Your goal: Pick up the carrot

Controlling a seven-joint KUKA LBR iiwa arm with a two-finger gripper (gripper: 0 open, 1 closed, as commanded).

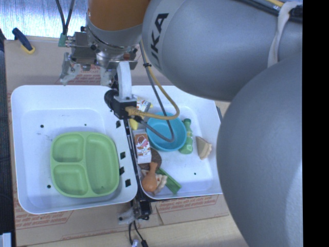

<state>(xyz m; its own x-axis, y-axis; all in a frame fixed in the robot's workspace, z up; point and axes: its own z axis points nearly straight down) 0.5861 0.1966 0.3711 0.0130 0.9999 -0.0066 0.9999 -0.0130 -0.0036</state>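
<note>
I see the tool (86, 76) hanging over the back edge of the left bin (20, 138), fingers spread with nothing between them. The carrot (149, 180) lies in the front left corner of the right bin (205, 176), well apart from the tool.
</note>
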